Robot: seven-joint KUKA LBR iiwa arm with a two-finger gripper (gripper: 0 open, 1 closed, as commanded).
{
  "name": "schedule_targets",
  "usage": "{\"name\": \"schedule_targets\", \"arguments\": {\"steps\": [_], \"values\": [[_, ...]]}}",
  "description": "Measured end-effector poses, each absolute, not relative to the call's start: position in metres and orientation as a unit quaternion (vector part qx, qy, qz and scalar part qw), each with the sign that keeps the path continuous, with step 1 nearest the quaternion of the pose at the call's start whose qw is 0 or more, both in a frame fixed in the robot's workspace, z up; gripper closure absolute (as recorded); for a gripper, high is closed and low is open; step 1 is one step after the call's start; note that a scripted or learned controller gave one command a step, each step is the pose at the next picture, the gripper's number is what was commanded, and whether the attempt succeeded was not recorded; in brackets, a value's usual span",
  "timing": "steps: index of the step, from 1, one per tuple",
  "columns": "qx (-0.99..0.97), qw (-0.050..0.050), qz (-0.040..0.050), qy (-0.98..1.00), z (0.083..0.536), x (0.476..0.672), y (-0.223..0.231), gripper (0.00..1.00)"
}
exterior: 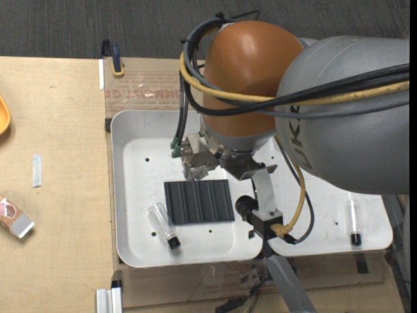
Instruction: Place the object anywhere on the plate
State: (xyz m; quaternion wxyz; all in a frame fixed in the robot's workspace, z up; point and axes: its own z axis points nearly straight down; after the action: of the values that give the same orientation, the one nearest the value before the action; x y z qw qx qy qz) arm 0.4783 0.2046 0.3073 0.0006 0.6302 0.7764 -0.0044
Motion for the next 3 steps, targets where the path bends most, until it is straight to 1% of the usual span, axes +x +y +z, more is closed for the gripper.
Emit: {"name": "schedule_targets", "arguments": {"steps": [1, 2, 3], "values": [[0.617, 0.0, -0.0022, 0.787, 0.303, 0.486, 0.181, 1.0], [0.6, 0.0, -0.0022, 0.8, 0.311, 0.478, 0.154, 1.0], [0.553, -0.001, -0.0019, 0.833, 0.282, 0.478, 0.128, 1.0]]}}
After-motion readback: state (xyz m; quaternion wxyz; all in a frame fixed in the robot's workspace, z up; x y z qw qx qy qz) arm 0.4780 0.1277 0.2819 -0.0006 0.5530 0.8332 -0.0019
